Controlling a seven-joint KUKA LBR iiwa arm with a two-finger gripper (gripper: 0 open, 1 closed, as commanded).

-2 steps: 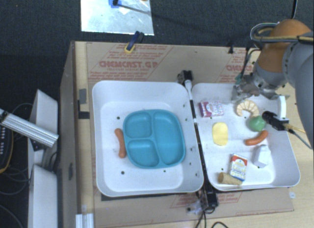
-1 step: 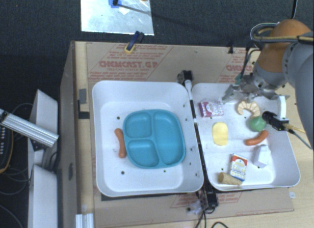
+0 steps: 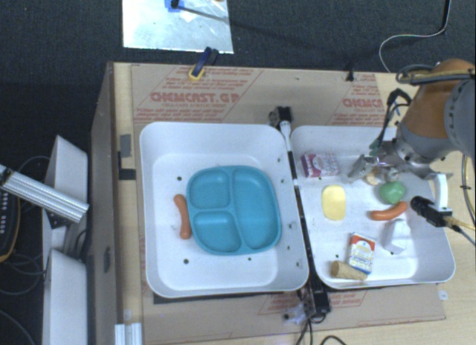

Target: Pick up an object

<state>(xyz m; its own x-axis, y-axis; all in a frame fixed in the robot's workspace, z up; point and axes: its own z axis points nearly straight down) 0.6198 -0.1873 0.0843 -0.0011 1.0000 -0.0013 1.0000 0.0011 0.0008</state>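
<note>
My gripper (image 3: 374,166) hangs low over the back of the right bin (image 3: 439,262), under the grey arm with its orange band (image 3: 431,109). A green ball (image 3: 393,189) lies just in front of it to the right, and an orange carrot-like piece (image 3: 388,212) lies in front of the ball. To the left are a yellow block (image 3: 334,202) and a pink and white packet (image 3: 318,164). Toward the front sit a red, white and blue box (image 3: 361,253), a tan cork-like piece (image 3: 346,269) and a pale grey piece (image 3: 393,236).
The left bin (image 3: 160,262) holds a blue divided plate (image 3: 233,210) with an orange sausage (image 3: 181,215) to its left. A black divider bar (image 3: 295,202) runs between the bins. A black fitting with a cable (image 3: 430,212) juts over the right bin's right side.
</note>
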